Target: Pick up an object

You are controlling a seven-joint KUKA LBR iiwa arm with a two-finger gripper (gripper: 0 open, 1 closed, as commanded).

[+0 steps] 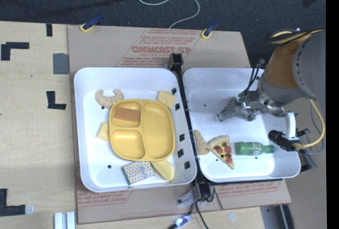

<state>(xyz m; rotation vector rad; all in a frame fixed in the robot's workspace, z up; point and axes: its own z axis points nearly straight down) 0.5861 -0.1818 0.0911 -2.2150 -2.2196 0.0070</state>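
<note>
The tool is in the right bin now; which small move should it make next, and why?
Probably it should move toward the view's bottom, to above the pizza slice, then descend. The tool is over bare white floor of the right bin, with nothing seen between its fingers. The pizza slice and the green bottle lie nearer the bin's lower edge, and the slice is the closer one.

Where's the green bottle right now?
The green bottle lies on its side in the right bin, near that bin's front edge, just right of the pizza slice and below the gripper.
</note>
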